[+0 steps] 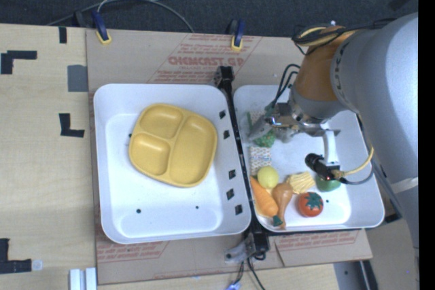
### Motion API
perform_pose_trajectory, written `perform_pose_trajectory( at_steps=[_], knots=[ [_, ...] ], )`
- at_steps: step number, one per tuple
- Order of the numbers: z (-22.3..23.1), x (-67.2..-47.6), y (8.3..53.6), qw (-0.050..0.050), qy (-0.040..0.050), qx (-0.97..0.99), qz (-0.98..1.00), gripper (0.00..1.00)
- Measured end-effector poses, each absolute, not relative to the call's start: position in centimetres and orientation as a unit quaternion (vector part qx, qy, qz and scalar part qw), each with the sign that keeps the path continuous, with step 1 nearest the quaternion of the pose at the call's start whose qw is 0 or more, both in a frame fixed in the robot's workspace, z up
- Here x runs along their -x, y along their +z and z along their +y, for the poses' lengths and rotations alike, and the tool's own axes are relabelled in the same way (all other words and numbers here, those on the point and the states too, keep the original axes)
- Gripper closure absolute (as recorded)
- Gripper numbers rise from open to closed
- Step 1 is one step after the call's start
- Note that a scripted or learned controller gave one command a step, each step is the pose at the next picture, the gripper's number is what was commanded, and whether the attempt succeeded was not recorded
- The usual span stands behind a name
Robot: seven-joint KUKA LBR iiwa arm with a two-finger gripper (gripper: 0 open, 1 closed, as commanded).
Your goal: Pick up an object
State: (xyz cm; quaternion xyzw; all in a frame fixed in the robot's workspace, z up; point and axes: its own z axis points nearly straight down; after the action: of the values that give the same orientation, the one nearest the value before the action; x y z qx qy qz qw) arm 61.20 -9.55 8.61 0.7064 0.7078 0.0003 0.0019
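Observation:
The right bin [360, 210] holds several toy foods. A small green piece [264, 140] lies near its left wall, and my gripper [266, 124] is low over it, right at its top edge; whether they touch I cannot tell. Nearer the front lie a yellow lemon [268, 176], an orange carrot [262, 197], a brown drumstick [281, 198], a yellow corn piece [302, 181] and a red tomato [311, 204]. A speckled grey packet [260, 158] sits between the green piece and the lemon.
The left bin [112, 166] bears a yellow divided plate [172, 144]. A black divider [235, 146] with clips runs between the bins. The grey arm [380, 78] covers the right bin's far right part. A small green and red item [328, 181] lies beside the corn.

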Motion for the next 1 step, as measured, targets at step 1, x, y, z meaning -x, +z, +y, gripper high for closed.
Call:
perform_pose_trajectory(
  at_steps=[1],
  knots=[
    [-9.56, -65.06, 8.54, 0.001, 0.0006, -0.706, 0.708, 0.0]
  ],
)
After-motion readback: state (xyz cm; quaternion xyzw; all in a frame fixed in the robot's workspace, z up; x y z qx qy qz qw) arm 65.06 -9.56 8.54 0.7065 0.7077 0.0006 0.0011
